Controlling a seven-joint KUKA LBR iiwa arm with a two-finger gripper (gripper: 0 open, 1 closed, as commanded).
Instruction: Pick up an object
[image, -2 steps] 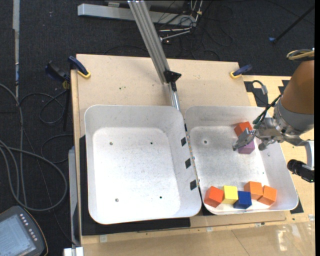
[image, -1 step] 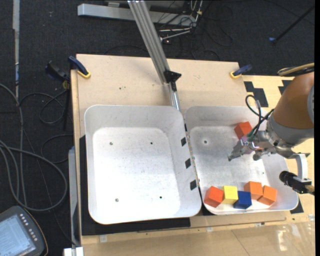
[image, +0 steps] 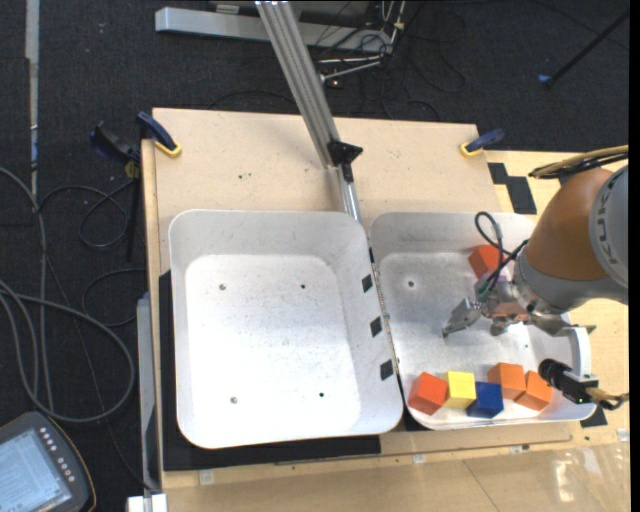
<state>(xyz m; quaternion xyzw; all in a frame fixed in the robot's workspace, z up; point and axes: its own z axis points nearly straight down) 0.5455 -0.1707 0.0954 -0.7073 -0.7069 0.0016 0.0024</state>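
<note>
Small rigid blocks sit in the right white bin (image: 400, 250): an orange cube (image: 429, 391), yellow cube (image: 461, 386), blue cube (image: 487, 400) and two orange blocks (image: 522, 383) clustered along the near rim, plus one lone orange block (image: 484, 259) farther back. They look light, stiff, probably smooth-faced; best pinched across opposite flat sides, the lone one being easiest. Gripper (image: 462, 320) hangs low mid-bin, well apart from the cluster; can't tell its state. No legible writing or labels.
</note>
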